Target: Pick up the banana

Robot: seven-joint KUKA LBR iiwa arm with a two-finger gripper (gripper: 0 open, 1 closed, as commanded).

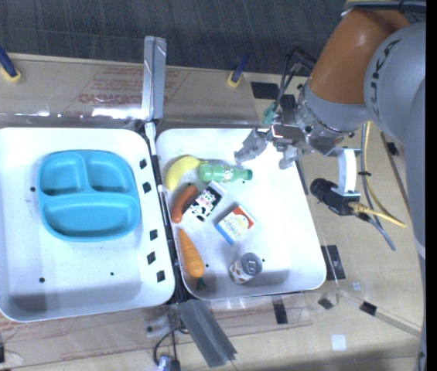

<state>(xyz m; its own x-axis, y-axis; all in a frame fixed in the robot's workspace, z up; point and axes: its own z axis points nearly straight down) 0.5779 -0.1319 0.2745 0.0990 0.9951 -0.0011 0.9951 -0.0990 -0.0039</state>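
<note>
You see the banana (180,168) lying in the right bin (299,238) by its left wall, touching a green bottle (223,174) and just above a hot dog (182,202). The gripper (268,150) hangs over the bin's upper right, fingers spread with nothing between them, the banana off to its left.

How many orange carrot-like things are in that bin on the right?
2. One carrot lies just below the banana; the other carrot lies nearer the front, by the left wall. More could hide beneath other items.
</note>
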